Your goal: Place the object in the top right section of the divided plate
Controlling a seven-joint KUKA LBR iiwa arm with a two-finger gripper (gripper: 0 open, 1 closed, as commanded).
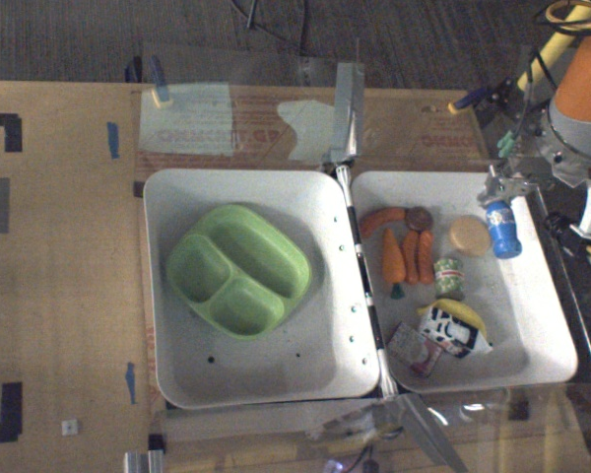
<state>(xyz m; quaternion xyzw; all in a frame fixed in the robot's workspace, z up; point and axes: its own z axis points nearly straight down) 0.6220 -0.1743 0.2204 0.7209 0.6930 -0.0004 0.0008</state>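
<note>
White plastic forms the two shallow bins on the table (59, 294), side by side. Nearest in the right bin (547, 353) lie a banana (459, 312) resting on a black-and-white packet (455, 334), with a small pinkish packet (414, 349) just beside them. Farther in stand a small green-labelled can (449, 275), two orange carrots (394, 257) next to each other, a sausage-like piece (381, 221), a dark round piece (420, 219) and a tan round disc (469, 236). In the left bin (177, 363) sits the green divided plate (238, 268), tilted at an angle, its sections bare. At the far right edge of the right bin, the hand (502, 193) sits directly above a blue bottle (502, 229), whose top meets the fingers; whether they clamp it I cannot tell.
</note>
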